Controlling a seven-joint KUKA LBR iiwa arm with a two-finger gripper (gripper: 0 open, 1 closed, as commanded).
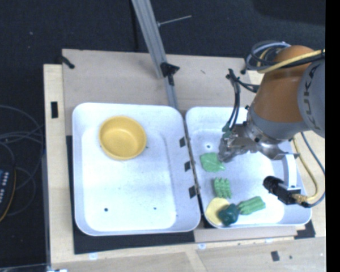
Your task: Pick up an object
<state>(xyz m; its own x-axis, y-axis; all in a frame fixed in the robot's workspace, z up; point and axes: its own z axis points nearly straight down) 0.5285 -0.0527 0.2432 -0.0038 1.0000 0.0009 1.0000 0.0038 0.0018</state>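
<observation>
Since the hand (226, 151) hangs low in the right bin (272, 215), go for the flat green piece (212, 162) first: drop straight down, center over it, then close and lift slowly. You can't tell from here whether the hand is released or clenched. Nothing shows as grasped. The green piece lies just beside the hand, toward the left bin (130, 220). The ridged green block (221, 186) sits near the green piece, farther from the hand.

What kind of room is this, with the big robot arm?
Probably a robot test lab. A grey and orange robot arm reaches over two shallow white plastic bins on a wooden bench, with small toys like a round yellow bowl.
</observation>
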